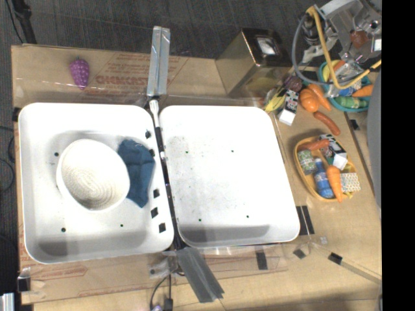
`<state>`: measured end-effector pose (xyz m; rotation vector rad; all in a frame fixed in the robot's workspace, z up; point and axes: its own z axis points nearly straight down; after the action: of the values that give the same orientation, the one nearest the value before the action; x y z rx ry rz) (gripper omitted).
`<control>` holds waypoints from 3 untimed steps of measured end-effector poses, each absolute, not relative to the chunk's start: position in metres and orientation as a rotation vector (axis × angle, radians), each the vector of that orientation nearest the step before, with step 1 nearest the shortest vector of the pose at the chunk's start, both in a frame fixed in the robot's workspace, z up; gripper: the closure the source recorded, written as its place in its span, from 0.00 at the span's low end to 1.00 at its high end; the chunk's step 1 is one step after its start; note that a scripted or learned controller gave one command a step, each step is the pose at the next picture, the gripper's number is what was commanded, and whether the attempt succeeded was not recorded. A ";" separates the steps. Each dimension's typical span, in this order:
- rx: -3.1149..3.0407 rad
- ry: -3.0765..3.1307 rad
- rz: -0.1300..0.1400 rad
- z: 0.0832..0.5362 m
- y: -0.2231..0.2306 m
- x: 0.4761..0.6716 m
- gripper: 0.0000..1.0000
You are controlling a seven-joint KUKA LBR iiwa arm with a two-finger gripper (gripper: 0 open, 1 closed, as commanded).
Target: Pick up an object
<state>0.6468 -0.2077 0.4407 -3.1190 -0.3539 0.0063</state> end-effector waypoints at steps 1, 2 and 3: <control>-3.114 -0.375 0.014 0.449 -0.204 0.648 1.00; -3.124 -0.325 0.008 0.365 -0.114 0.635 1.00; -3.118 -0.380 0.005 0.325 -0.049 0.625 1.00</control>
<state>0.6247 -0.0487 0.3250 -3.1184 -0.3797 0.0046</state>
